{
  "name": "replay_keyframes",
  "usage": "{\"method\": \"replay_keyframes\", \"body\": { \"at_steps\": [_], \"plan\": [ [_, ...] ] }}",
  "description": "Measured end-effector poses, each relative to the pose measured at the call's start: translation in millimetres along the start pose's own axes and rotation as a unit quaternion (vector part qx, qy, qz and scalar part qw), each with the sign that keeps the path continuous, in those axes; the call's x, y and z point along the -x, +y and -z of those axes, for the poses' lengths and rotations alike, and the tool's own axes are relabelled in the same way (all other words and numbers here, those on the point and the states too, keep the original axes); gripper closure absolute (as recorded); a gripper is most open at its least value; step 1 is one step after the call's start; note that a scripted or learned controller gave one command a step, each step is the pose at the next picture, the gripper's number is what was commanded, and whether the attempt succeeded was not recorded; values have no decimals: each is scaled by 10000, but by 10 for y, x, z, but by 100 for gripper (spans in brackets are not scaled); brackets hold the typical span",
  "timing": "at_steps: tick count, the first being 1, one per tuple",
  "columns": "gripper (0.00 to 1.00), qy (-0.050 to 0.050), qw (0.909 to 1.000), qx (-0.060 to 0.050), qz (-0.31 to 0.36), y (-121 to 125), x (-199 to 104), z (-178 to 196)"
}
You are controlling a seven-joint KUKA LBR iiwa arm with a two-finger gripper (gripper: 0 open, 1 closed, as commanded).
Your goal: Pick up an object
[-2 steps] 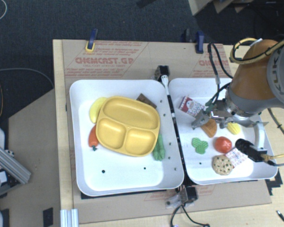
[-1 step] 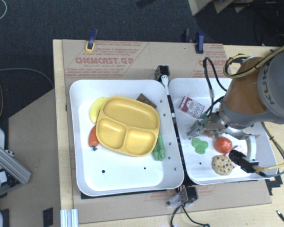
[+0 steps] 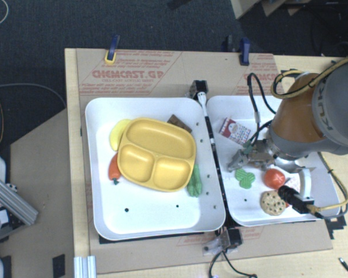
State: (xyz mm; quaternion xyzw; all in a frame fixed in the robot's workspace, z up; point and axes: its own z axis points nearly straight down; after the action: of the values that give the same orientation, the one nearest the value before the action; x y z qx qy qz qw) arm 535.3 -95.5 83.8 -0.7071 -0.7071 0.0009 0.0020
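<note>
Left bin: white, shallow, rounded corners; its right wall runs alongside the right bin's left wall.
Yellow tray: three compartments, lies across the far half of the left bin, tilted a little.
Yellow piece: pokes out from under the tray's far-left edge.
Red-orange piece: tucked at the tray's left edge, well apart from the bin's left wall.
Brown piece: shows past the tray's far edge.
Green leafy piece: at the tray's right edge, close to the bin's right wall.
Open room, left bin: the near half is bare white floor with two small dark specks.
Right bin: white; its far-right part is covered by the arm.
Red-and-white packet: lies flat near the far-left of the right bin, apart from the walls.
Gripper: low over the middle of the right bin, pointing left; cannot tell whether the fingers are spread or pressed together.
Green toy: just near of the gripper tip.
Red ball: right of the green toy.
Cookie: speckled, close to the bin's near wall.
Arm: grey with orange band, enters from the right.
</note>
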Motion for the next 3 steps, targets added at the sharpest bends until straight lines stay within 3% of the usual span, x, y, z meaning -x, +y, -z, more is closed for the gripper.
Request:
{"method": "replay_keyframes", "body": {
  "at_steps": [1,3],
  "plan": [
    [100,-4,10000,14,-11,3,4,110],
    [100,-17,10000,55,1,-95,64,1295]
  ]
}}
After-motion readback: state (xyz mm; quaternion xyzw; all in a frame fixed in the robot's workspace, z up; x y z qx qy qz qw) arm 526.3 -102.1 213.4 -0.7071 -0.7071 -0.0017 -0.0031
